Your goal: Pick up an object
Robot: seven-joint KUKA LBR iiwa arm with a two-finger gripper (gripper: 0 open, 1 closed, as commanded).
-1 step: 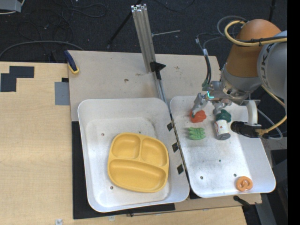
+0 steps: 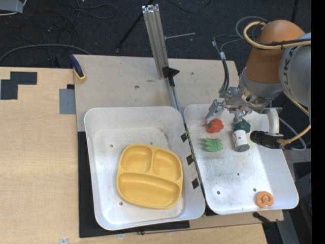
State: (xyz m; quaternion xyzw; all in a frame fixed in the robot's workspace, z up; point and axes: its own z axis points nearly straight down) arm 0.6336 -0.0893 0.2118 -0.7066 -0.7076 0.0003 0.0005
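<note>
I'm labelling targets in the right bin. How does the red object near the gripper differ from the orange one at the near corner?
The red object is red and rounded, while the orange object is orange and ring-like with a pale centre. The red object lies at the far end of the right bin, just under the gripper; the orange object sits alone at the near right corner, well away from the arm. Both are small and rest on the bin floor.

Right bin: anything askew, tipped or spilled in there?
Nothing spilled. In the right bin, a small white bottle with a green cap lies on its side near the gripper. The red object, green toy and orange ring lie scattered but look intact.
</note>
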